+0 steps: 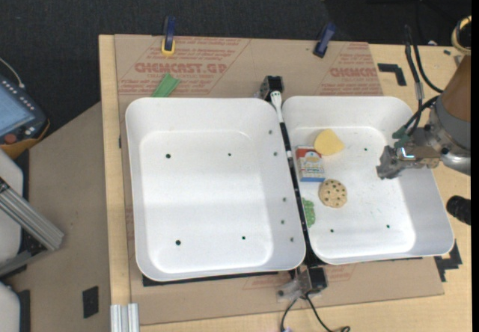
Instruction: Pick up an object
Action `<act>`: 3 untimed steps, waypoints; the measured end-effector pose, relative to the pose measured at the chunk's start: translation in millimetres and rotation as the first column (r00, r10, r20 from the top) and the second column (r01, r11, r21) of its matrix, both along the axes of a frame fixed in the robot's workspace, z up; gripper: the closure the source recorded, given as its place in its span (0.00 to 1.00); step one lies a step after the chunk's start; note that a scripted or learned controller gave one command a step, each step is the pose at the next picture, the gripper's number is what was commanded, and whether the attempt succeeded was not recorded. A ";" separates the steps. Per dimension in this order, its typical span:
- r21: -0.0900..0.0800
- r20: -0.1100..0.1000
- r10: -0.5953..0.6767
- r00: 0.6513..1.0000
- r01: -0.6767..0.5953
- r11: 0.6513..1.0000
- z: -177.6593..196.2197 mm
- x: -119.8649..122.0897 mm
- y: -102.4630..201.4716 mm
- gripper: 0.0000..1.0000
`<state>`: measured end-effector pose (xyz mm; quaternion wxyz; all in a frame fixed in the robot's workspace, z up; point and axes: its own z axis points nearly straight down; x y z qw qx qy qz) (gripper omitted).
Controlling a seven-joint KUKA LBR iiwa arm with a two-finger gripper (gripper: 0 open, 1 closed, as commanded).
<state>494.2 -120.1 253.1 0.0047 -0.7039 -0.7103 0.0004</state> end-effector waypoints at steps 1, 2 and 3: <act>-0.001 -0.001 0.001 1.000 -0.001 1.000 -47.1 -15.1 95.4 1.00; -0.005 0.024 -0.003 1.000 0.004 1.000 80.5 4.1 114.0 1.00; -0.005 0.006 -0.002 1.000 0.002 1.000 72.0 -3.5 180.6 1.00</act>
